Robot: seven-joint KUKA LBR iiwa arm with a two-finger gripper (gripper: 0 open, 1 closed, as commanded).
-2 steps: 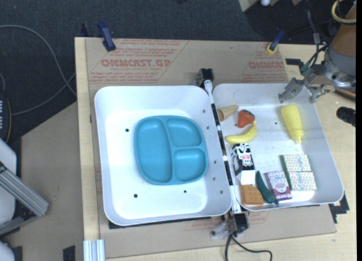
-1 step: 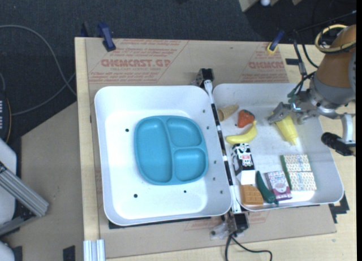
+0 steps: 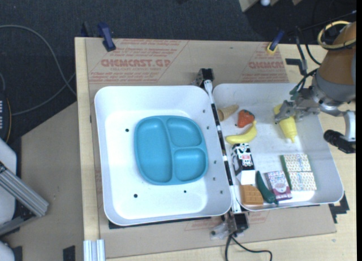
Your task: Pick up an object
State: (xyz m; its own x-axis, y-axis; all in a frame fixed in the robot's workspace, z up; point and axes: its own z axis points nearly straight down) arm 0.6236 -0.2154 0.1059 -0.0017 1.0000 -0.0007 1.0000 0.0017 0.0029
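Camera view: two shallow white bins sit side by side on a board. The left bin (image 3: 113,113) holds a blue divided plate (image 3: 169,148) at the centre of the frame. The right bin (image 3: 331,166) holds the candidate objects, clustered so that the arm, entering from the right edge, can reach any of them.

The gripper (image 3: 289,113) sits low in the upper right part of the right bin, directly above a yellow bottle-shaped toy (image 3: 289,128). The toy's upper end lies at the fingertips; whether the toy is clamped cannot be determined, and the gripper's opening cannot be read from this angle.

Other items, listed from the bin's upper left downward:
- an ice-cream cone toy (image 3: 228,111)
- a red-orange toy (image 3: 245,118)
- a banana (image 3: 242,136)
- a black-and-white cow-patterned piece (image 3: 244,156)
- several small boxes (image 3: 298,172) along the lower edge

Judgement: the yellow toy is the probable pick target, since it stands apart from its neighbours
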